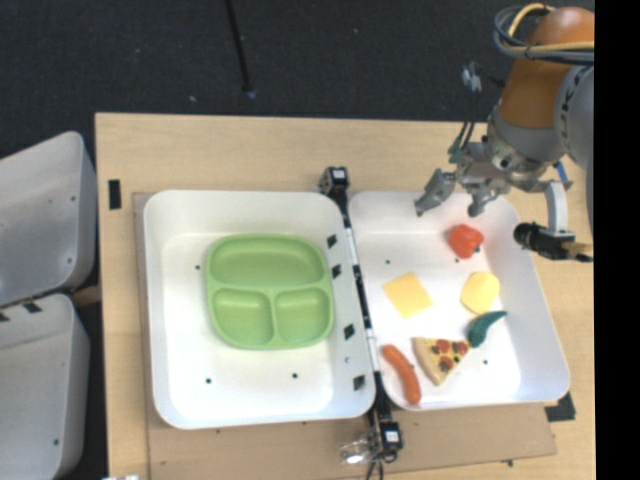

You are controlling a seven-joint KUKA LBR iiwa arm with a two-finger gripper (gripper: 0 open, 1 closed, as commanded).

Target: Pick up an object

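In the right bin (535, 298), the red tomato toy (464, 239) lies just below the gripper (455, 196), whose jaws hang spread and hold nothing; it looks light, smooth and rounded, so it is best pinched across its middle

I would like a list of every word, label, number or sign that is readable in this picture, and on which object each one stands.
None: no readable text stands on anything here.
The green plate, the two white bins and the toy foods, such as the pizza slice, are plain.
The small black tags on the bin edges are too small to read.
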